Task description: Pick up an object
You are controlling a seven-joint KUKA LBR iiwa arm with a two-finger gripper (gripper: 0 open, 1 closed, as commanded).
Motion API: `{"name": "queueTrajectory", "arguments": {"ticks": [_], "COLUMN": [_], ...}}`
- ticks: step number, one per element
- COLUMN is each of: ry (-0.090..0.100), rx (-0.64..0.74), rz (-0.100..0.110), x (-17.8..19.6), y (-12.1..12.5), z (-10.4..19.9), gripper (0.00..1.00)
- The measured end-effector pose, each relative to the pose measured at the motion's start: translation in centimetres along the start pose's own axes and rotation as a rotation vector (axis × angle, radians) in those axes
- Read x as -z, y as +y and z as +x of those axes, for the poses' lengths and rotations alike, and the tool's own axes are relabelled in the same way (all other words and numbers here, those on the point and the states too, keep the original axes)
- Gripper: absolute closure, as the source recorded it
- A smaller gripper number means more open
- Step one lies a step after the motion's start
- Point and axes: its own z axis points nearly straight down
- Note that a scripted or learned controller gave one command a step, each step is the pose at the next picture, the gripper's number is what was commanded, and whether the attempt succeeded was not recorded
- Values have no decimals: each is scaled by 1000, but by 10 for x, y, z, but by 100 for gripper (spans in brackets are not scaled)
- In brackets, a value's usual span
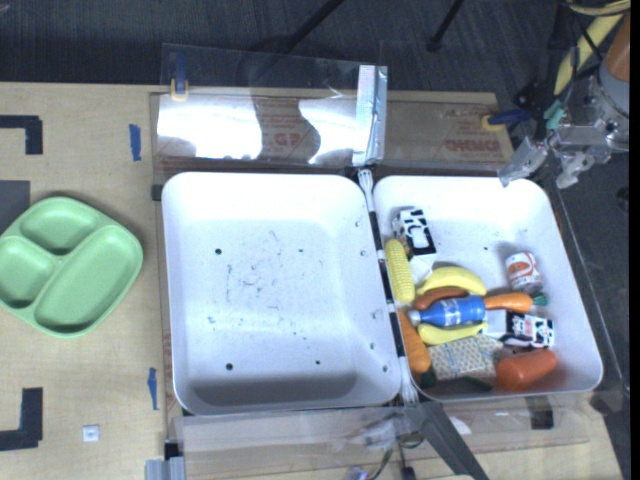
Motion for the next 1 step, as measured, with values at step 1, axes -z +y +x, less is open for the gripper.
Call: {"name": "queueTrajectory", "arguments": {"ticks": [1], "ry": [1], "rx": [173], "rz": [1], "x": [-99], "y": [-84], "z": [16], "gripper": [0]}}
